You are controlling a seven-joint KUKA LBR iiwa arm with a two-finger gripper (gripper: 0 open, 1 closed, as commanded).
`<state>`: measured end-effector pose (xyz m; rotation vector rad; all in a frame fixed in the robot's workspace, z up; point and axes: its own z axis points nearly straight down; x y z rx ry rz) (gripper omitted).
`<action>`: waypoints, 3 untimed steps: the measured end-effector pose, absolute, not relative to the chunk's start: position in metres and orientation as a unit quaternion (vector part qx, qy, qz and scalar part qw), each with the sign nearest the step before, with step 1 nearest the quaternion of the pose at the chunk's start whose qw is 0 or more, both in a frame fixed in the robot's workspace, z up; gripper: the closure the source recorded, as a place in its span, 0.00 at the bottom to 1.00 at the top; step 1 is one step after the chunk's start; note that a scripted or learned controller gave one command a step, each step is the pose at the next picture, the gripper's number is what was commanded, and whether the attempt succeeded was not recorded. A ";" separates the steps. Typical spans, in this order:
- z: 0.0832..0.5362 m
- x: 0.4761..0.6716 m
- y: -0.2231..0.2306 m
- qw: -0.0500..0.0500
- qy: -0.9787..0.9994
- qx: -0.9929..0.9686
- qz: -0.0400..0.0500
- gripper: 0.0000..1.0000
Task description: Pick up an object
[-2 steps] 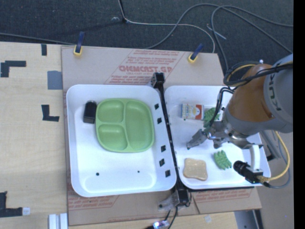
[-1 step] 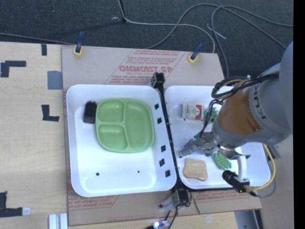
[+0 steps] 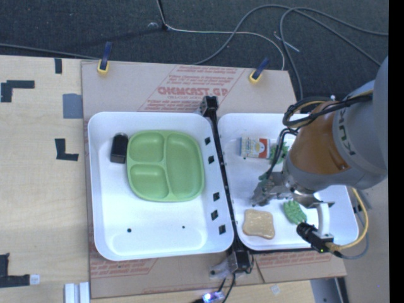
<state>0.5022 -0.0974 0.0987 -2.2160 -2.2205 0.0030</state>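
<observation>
At the left of the frame you see the left bin (image 3: 101,188), which holds a green divided plate (image 3: 166,166) in its upper middle, with a small black block (image 3: 118,148) touching the plate's left rim; the lower half of that bin's floor is bare white. A row of black clips (image 3: 216,188) runs down the seam where the two bins meet. Past that seam, in the right bin (image 3: 235,169), a small white carton with red and green print (image 3: 254,148) lies near the top, and a slice of toast (image 3: 259,223) lies flat near the bottom edge, just below and slightly left of the gripper (image 3: 266,193). The gripper hangs at mid-height in the right bin, apart from the toast, and you cannot tell from this angle how its fingers stand. A green leafy piece (image 3: 294,211) lies just right of the toast, partly under the wrist, and another green item (image 3: 276,151) peeks out beside the carton against the arm (image 3: 328,147). The arm covers most of the bin's right half, so open floor remains mainly along the left strip between carton and toast.
</observation>
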 end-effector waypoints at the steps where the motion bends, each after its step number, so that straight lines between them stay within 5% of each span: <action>1: 0.140 0.501 -0.101 0.001 -0.707 -0.707 0.000 1.00; 3: 0.226 0.510 -0.103 0.000 -0.707 -0.707 0.000 1.00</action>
